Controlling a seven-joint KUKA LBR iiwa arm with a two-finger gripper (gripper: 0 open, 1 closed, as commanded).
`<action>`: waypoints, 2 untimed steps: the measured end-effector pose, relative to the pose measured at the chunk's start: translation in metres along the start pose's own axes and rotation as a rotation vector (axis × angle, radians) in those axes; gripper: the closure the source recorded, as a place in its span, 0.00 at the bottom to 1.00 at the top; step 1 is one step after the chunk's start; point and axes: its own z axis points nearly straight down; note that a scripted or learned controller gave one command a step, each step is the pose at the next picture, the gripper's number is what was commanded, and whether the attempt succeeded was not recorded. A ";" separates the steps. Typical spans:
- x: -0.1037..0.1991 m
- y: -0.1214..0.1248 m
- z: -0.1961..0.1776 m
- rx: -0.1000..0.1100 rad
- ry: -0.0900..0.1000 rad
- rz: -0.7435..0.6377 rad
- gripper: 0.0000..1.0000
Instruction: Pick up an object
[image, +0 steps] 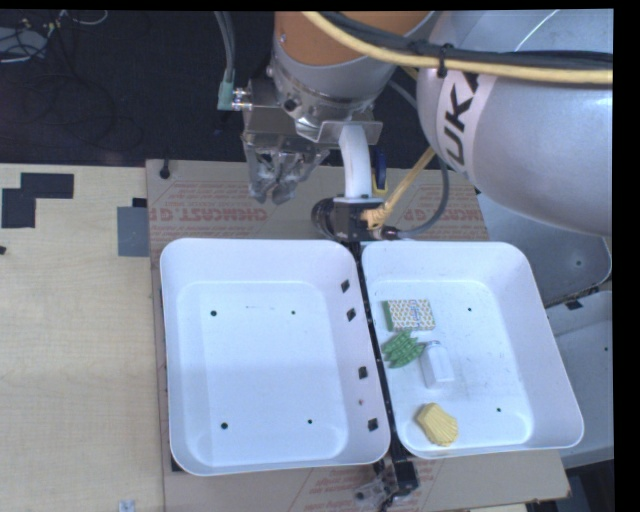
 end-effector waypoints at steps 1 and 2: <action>-0.001 0.001 -0.015 -0.005 0.001 0.000 1.00; 0.010 -0.023 -0.070 -0.015 0.005 0.001 1.00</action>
